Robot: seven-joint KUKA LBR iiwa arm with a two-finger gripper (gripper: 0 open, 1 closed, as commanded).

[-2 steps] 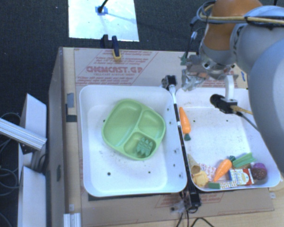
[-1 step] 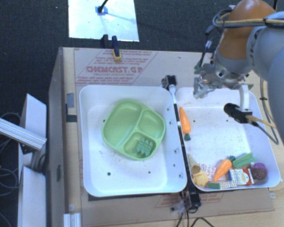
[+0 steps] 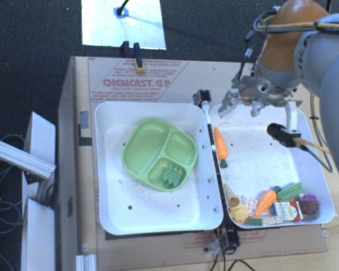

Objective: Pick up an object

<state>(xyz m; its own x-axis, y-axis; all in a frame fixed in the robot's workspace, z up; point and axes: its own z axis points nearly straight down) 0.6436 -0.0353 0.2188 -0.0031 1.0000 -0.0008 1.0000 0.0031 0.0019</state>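
Now 2 carrots (image 3: 220, 144) in rt bin (image 3: 254, 151), 1 green tray (image 3: 159, 153) left; gripper (image 3: 241, 105) spread, holding nothing.

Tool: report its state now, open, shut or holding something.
Tool: open, holding nothing, hovering above the far end of the right bin.

Right bin middle: bare floor of the right bin (image 3: 254, 162), open from above.
Right bin left wall: carrot (image 3: 220, 144) lies along it.
Right bin near edge: toy food pile (image 3: 271, 205) crowds it.
Left bin: green plate (image 3: 159, 153) fills the centre; margins bare.
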